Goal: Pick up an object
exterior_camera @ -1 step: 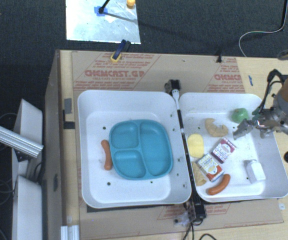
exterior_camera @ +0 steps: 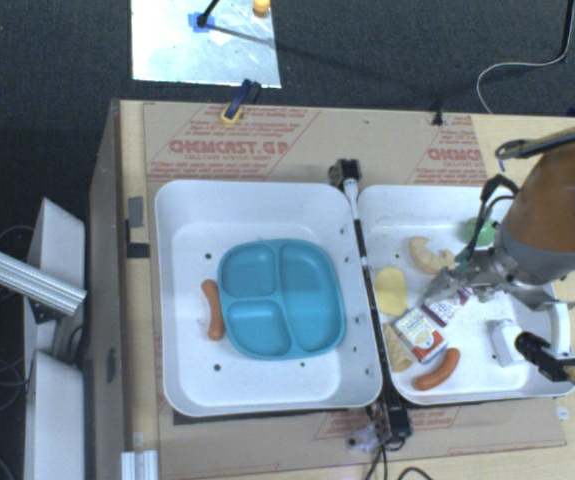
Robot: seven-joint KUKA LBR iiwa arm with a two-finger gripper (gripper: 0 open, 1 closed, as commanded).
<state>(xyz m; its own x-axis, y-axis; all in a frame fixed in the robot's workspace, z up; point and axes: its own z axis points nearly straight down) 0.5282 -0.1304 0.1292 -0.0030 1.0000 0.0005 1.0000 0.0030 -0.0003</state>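
- Where the bench comes nearest the camera, a sausage [exterior_camera: 436, 368] lies at a slant by the front wall of the right bin [exterior_camera: 467, 396].
- Just behind it sits a small red-and-white carton [exterior_camera: 420, 333], with a flat tan piece [exterior_camera: 397, 349] touching its left side, close to the divider between the bins.
- Right of these, on the bin floor, lies a small white block [exterior_camera: 499, 342]; a black-and-white part of the arm's tooling [exterior_camera: 547, 353] overhangs the bin's right front corner.
- Over the middle of the right bin, the gripper [exterior_camera: 454, 293] is low above a small packet with a dark label [exterior_camera: 443, 310]; whether the fingers are apart or together cannot be told, and nothing is seen between them.
- Left of the gripper lies a pale yellow piece [exterior_camera: 391, 290], and behind it a tan, banana-like thing [exterior_camera: 428, 255].
- A green thing [exterior_camera: 481, 231] shows beside the wrist, partly hidden by the arm [exterior_camera: 557, 218].
- Across the divider, the left bin [exterior_camera: 182, 268] holds a blue sectioned plate [exterior_camera: 281, 299], with a second sausage [exterior_camera: 212, 310] lying just beside the plate's left rim.
- Behind both bins runs a cardboard sheet [exterior_camera: 267, 143] printed in red, with a yellow-and-blue tool [exterior_camera: 240, 101] at its far edge.
- Farthest off, on the dark floor, lies a pale sheet [exterior_camera: 204, 28] with a small yellow ball [exterior_camera: 260, 5] on it.
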